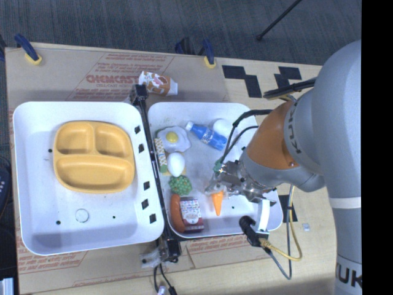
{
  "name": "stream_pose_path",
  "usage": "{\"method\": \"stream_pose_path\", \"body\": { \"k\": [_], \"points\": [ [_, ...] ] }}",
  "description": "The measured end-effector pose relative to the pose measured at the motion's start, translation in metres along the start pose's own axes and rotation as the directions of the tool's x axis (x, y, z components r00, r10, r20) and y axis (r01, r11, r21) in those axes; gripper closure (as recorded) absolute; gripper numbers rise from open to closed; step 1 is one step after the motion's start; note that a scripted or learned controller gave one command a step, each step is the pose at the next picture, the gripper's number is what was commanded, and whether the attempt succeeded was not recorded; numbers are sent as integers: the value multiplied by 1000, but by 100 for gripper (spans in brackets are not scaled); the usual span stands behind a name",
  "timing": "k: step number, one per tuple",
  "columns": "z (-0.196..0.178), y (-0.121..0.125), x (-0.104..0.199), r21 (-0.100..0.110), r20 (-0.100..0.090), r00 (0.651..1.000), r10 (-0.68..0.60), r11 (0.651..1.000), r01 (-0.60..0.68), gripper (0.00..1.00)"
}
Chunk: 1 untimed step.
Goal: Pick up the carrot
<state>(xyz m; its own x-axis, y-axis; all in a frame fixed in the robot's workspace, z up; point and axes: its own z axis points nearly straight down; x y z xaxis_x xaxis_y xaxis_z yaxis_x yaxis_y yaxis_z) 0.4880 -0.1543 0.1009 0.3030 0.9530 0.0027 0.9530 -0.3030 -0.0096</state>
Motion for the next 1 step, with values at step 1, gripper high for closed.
{"method": "stream_pose_path", "body": {
  "k": [1],
  "points": [
    [-69, -20, 23, -4, -1, 929, 370, 929, -370, 100]
  ]
}}
